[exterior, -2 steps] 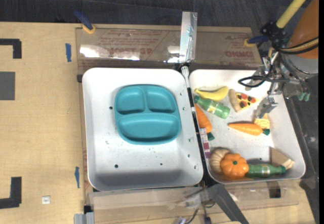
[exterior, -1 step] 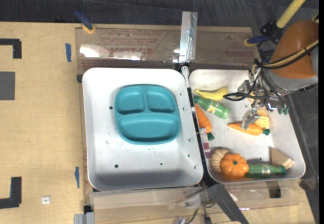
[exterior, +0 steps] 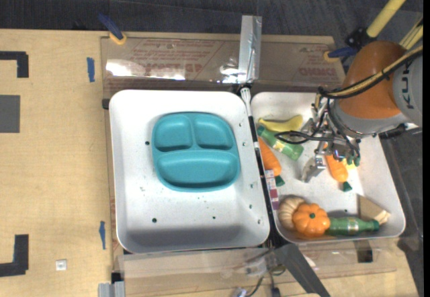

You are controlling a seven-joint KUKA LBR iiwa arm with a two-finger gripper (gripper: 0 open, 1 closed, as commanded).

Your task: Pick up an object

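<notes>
Your hand [exterior: 322, 161] sits low in the right bin [exterior: 383, 211], near its far edge, directly beside a small orange carrot [exterior: 337, 168]. Whether it grips anything cannot be told, so count no pickup as done. Smooth plastic toys surround it: a ribbed pumpkin [exterior: 310, 219], a curved banana [exterior: 282, 123]. The left bin [exterior: 134, 114] carries a teal divided plate [exterior: 195, 150].
</notes>
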